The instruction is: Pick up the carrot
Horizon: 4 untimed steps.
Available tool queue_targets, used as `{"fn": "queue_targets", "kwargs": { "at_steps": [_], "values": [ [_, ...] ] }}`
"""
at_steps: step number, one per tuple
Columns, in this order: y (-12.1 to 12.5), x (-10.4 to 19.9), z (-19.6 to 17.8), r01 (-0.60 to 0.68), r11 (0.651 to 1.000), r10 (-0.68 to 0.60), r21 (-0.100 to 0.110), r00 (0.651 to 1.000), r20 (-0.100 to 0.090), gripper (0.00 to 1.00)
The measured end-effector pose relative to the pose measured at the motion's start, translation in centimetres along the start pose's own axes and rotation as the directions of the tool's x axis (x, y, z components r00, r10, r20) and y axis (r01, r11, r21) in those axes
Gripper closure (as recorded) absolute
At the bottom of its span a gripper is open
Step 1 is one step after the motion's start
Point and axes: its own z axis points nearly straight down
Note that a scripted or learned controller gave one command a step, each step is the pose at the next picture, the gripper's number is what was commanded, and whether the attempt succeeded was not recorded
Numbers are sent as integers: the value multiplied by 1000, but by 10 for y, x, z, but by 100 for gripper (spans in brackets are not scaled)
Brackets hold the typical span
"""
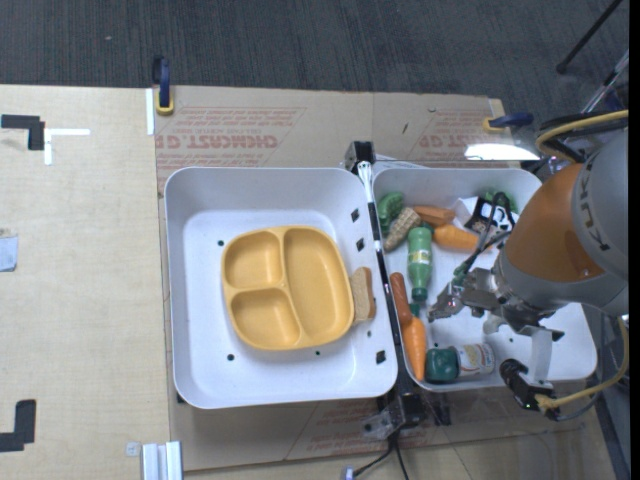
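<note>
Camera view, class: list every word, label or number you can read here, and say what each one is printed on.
"CHEMCAST GP", red print seen upside down, on the brown cardboard sheet behind the two bins.
Part of the same red print on the cardboard behind the right bin: cut off, only partly readable.
Green plastic bottle's label: too small to read.
Small jar's label: blurred, unreadable.

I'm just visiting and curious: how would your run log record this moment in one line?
stage: reaching | pincer: over right bin, beside green bottle | carrot: lying in bin, not held
</note>
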Motion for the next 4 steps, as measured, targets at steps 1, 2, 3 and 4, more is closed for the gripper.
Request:
{"fn": "queue_targets", "kwargs": {
  "at_steps": [1, 2, 3, 4],
  "values": [
    [2, 0, -9, 2, 1000, -2, -2, 1000, 0, 100],
    [2, 0, -9, 1, 1000, -1, -2, 1000, 0, 0],
    [17, 7, 9, -224, 975, 224, 5, 975, 4, 0],
    [-1, 4, 7, -325, 946, 325, 6, 946, 3, 0]
  ]
}}
